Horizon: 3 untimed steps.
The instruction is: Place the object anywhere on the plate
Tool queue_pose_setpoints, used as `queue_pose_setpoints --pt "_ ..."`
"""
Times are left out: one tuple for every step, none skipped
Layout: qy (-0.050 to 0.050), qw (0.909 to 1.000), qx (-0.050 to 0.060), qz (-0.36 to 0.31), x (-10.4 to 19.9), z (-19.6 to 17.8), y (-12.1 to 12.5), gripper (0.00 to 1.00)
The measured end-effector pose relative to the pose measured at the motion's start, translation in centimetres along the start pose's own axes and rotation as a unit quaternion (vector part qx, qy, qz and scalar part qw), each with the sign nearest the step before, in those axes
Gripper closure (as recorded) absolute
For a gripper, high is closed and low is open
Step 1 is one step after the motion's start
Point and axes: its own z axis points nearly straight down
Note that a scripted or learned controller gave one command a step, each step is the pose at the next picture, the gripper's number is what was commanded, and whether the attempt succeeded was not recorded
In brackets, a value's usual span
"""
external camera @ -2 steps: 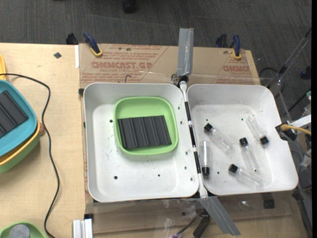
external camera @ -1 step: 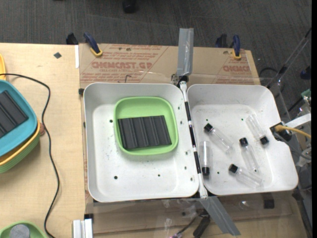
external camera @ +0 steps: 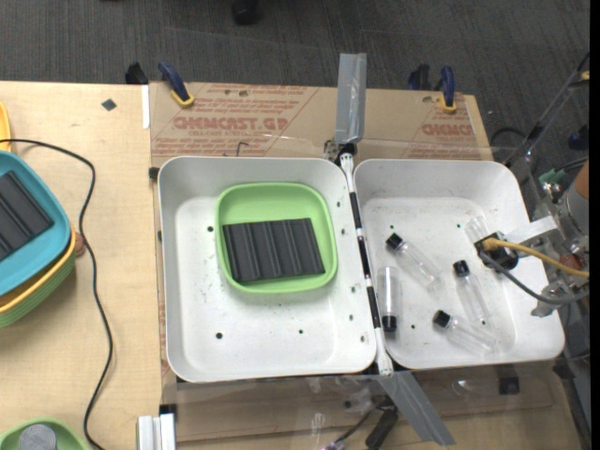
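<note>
A square green plate (external camera: 234,209) sits in the left white bin (external camera: 187,326) and carries a dark ribbed slab (external camera: 274,249). Several clear vials with black caps lie in the right white bin (external camera: 422,190): one (external camera: 411,259) near the bin's left side, one (external camera: 387,298) along the divider, one (external camera: 471,296) in the middle and one (external camera: 461,330) near the front. My gripper (external camera: 551,275) hangs at the right bin's right rim, to the right of the vials. No vial shows in it.
Cardboard (external camera: 309,111) lies under the bins, held by blue clamps (external camera: 174,82). A stack of teal and yellow containers (external camera: 33,242) stands at the far left, with a black cable (external camera: 94,251) running across the wooden bench.
</note>
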Motion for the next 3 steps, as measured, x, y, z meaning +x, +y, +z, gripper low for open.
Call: queue_pose_setpoints --pt "0.000 1.0000 0.000 0.002 -0.8 -1.2 3.6 0.00" --pt "0.000 1.0000 0.000 0.001 -0.7 -0.9 3.2 0.00" --pt "0.000 1.0000 0.000 -0.003 0.2 -0.4 -0.8 0.00"
